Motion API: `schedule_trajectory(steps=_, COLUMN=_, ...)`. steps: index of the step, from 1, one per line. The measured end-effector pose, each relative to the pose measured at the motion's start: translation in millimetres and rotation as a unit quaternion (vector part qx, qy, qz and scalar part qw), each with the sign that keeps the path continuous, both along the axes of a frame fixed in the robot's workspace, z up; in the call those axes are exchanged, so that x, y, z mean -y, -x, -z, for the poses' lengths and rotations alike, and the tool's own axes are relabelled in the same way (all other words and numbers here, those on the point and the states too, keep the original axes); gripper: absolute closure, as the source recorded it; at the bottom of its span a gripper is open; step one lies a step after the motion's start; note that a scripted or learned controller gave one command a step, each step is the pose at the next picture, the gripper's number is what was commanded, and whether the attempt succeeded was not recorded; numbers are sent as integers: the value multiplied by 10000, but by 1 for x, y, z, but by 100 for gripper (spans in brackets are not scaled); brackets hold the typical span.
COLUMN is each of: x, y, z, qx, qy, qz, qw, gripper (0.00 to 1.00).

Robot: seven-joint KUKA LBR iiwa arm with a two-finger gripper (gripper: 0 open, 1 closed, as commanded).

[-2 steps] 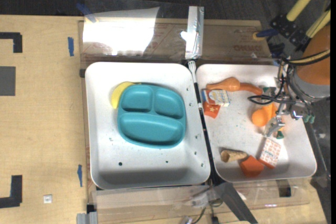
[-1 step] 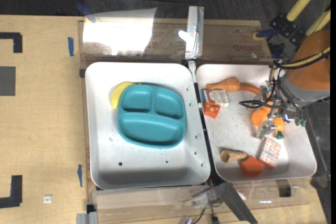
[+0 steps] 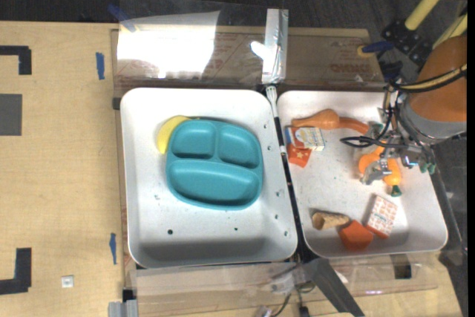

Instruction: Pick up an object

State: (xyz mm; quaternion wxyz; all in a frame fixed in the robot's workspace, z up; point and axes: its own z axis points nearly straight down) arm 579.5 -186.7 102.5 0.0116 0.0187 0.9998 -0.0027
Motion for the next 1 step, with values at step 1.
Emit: schedule_trajectory(steps=1, x=-36, y=-14, z=-147, qx=-31, qy=-36, qz=1099, qw=9939, gripper=100)
